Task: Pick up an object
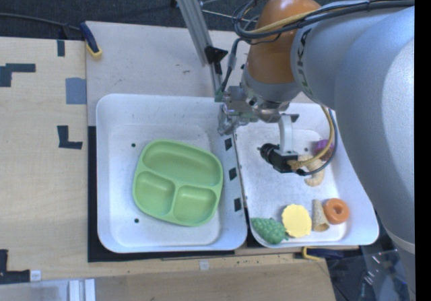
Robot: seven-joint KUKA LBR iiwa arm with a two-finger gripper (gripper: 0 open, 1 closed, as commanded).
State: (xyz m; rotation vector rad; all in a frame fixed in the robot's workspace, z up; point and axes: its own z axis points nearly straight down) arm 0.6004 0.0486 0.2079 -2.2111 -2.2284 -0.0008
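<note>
1. The claw [227, 121] hangs over the top end of the wall where the two bins meet. How wide it stands cannot be told from this angle, and nothing is seen in it.
2. Judged state of the task: no object is lifted. The approach, grasp and lift are all still to do.
3. Just below-left of the claw, the green tray [178, 182] with three compartments lies flat in the left bin [108, 158]. It is the closest candidate.
4. Off to the claw's right, in the right bin [266, 192], there is a tan piece [313, 177]. Above it sits a small purple thing [324, 145], partly hidden and too small to identify.
5. Farthest from the claw, a row sits along the bottom end of the right bin: a green lumpy thing [269, 229], a yellow disc [296, 220], a pale block [318, 216] and an orange ring [335, 211]. Neighbours in the row touch or nearly touch.
6. Writing: there is dark lettering on the grey arm [357, 71] near the orange band, cut off and unreadable. No brands or labels can be read on the objects.
</note>
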